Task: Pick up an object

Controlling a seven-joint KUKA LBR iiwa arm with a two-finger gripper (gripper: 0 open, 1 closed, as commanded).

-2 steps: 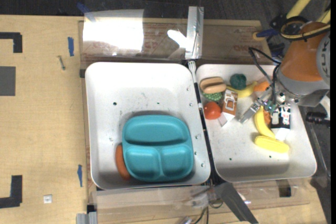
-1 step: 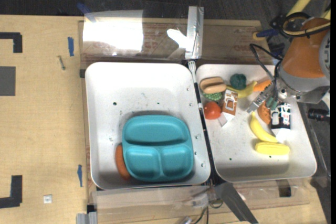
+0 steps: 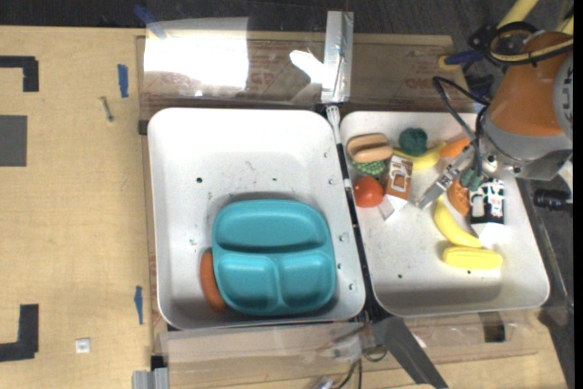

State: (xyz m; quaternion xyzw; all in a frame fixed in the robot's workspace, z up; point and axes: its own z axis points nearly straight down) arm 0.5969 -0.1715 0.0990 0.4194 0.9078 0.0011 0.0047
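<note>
My gripper (image 3: 444,182) hangs low over the right bin (image 3: 414,282), near its back right part, among the toys. Just to its left lie a small printed carton (image 3: 398,176) and a red tomato (image 3: 368,190). A yellow banana (image 3: 455,228) lies right below the gripper, and a yellow block (image 3: 472,259) sits beyond it toward the front. Behind the gripper are a toy burger (image 3: 369,148), a green ball-like toy (image 3: 413,139) and an orange piece (image 3: 453,148). Nothing is visibly lifted off the bin floor.
The left bin (image 3: 182,150) holds a teal divided plate (image 3: 273,255) with an orange object (image 3: 209,280) partly under its left edge. A black-and-white item (image 3: 490,200) lies under the arm's wrist. A clear plastic screen (image 3: 237,59) stands behind the bins.
</note>
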